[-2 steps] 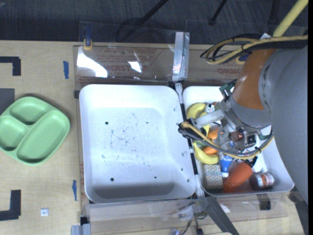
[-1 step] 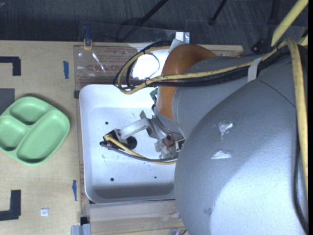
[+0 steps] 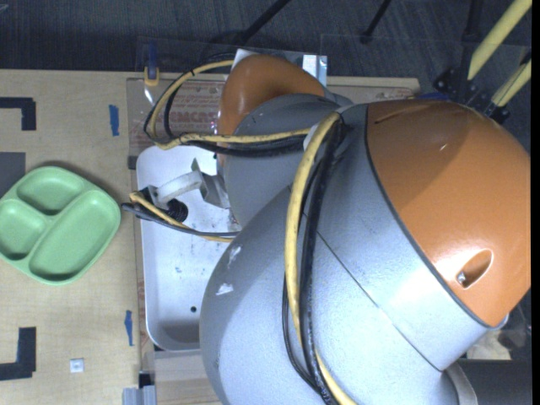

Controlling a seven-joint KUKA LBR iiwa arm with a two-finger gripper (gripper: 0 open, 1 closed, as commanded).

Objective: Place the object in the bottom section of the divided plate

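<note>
A light green divided plate [image 3: 116,211] lies on the wooden bench at the left, outside the bins. It has one long section at its lower right and two smaller ones at its upper left; all three look bare. The grey and orange arm [image 3: 380,251] fills the middle and right of the view and hides most of the bins. Its wrist end with the gripper [image 3: 196,186] reaches down into the upper part of the white bin [image 3: 169,302], well to the right of the plate. The arm hides whatever lies under the wrist.
The bin's scuffed white floor shows at the lower left of the arm. Yellow cables loop over the bin's far edge. Black and blue tape marks dot the bench around the plate.
</note>
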